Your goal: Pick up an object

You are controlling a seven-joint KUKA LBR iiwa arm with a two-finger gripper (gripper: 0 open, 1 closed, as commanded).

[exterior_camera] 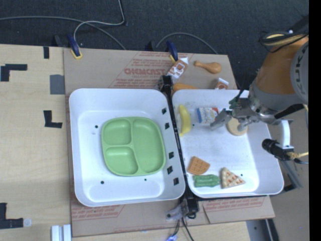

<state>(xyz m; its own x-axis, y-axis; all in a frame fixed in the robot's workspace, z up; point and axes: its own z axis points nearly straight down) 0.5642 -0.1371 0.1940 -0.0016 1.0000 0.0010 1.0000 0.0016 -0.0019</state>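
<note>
My gripper (228, 119) hangs over the upper right part of the right bin (263, 177), its fingers open with nothing between them. A small bottle with a blue and white label (205, 115) lies just left of the fingers. A tan round piece (236, 128) sits right under the gripper's right side. A yellow banana (184, 119) lies along the bin's left wall. Near the front of the bin rest a waffle (198, 165), a green pickle-like piece (206, 181) and a pizza slice (231, 178).
The left bin (83, 109) holds a green divided plate (133, 146). Behind the bins, on the cardboard, lie a toy drumstick (208, 66) and a small printed packet (176, 68). Blue clamps and cables run along the cardboard's far edge.
</note>
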